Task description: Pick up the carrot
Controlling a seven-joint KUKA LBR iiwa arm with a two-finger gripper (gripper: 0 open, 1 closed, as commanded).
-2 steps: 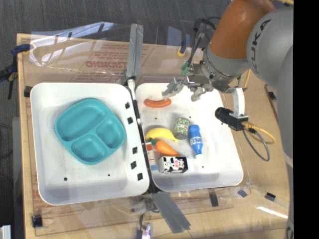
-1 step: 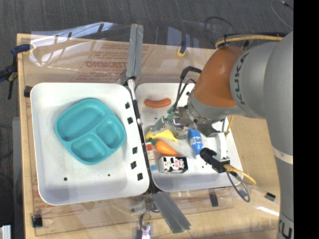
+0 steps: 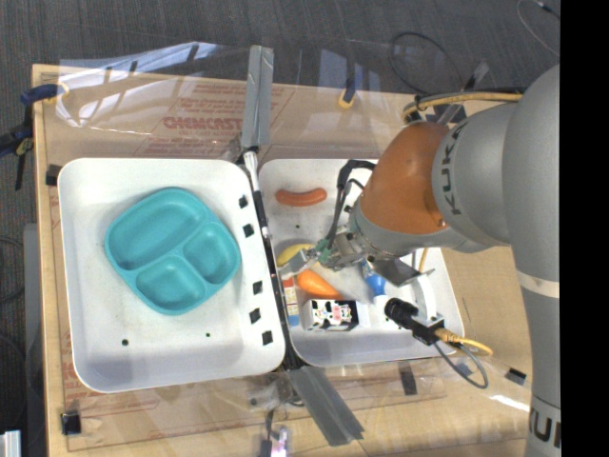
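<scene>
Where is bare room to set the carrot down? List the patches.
Left bin: white floor all around the teal plate, widest along its front wall. Right bin: crowded, with carrot, sausage, carton and the arm's wrist.

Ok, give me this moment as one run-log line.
gripper low in right bin | carrot just beside it, not lifted | grasp unclear | sausage behind

Both bins (image 3: 86,331) look like smooth, slightly glossy white plastic. The teal divided plate (image 3: 171,248) is matt plastic. The bench (image 3: 481,284) shows pale bare wood under clear glossy sheeting (image 3: 143,74). The carrot (image 3: 317,282) looks smooth and shiny.
</scene>
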